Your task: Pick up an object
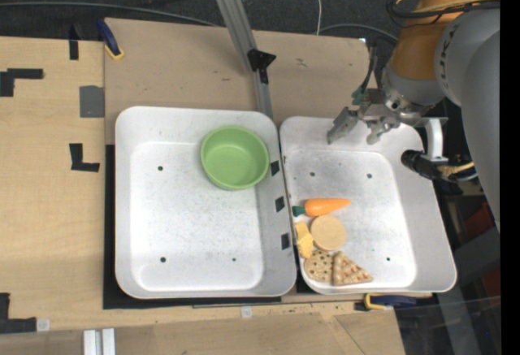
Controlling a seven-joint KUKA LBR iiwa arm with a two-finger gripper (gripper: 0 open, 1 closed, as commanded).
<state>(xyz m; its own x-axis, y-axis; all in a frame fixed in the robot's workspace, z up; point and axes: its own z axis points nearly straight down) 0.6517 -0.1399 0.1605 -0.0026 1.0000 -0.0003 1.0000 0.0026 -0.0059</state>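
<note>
Even, bright overhead light; soft shadows beside green bowl (235, 157); slightly grainy, arm (479, 61) edge mildly blurred.

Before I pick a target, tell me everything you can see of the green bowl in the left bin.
The green bowl is a small round bowl, light green, plastic by its matte look, with a thick rim and a flat inner floor. It stands upright, mouth up, with nothing inside. It sits on the floor of the left bin, in the far right part near the wall beside the right bin. Only the bin floor touches it. The gripper hangs apart, over the right bin's far edge.
</note>
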